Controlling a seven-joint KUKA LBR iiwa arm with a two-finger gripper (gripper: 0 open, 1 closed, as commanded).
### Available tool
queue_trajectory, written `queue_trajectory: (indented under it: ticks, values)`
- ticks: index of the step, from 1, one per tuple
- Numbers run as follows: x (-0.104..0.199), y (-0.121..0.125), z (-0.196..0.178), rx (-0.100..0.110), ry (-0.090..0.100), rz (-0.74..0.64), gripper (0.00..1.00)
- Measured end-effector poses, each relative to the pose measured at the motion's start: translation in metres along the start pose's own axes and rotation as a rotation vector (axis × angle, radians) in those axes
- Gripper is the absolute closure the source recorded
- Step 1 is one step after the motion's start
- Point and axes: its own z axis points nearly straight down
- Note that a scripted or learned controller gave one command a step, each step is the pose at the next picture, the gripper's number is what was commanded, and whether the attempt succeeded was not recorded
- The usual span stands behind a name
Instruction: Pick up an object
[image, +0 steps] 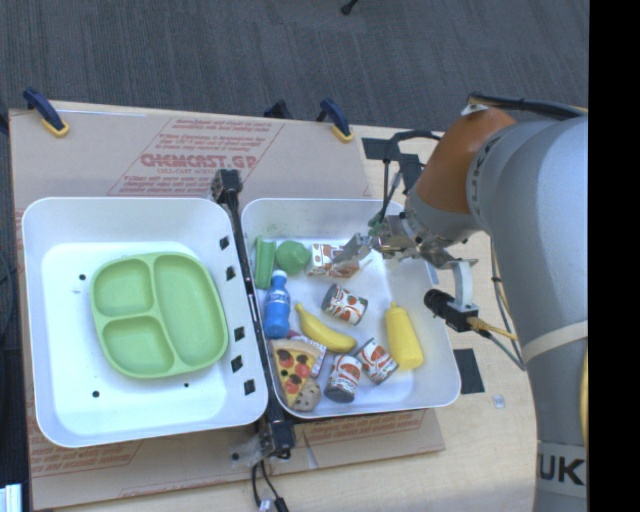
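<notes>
Cardboard-covered bench (200, 150) bearing two white bins: left bin (50, 300) holds a green divided plate (158, 313); right bin (430, 372) holds crowded toy food, a banana (324, 329) centrally. Gripper (362, 246) hangs at the right bin's rear edge over a crumpled packet (330, 259); finger state cannot be told.

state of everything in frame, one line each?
gripper: low in the right bin, over a crumpled wrapper
blue bottle: lying flat
banana: lying loose
pizza slice: flat, at near wall
green divided plate: upright in the left bin
</notes>
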Motion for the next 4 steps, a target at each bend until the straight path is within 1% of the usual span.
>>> queue_trajectory:
  ticks: [1,2,3,4]
  values:
    - [0.001,0.002,-0.013,-0.002,0.002,-0.005,1.0]
    - [0.009,0.029,-0.086,0.015,0.003,-0.001,1.0]
    - [0.01,0.028,-0.085,0.018,0.004,-0.001,0.0]
    - [0.01,0.028,-0.085,0.018,0.004,-0.001,0.0]
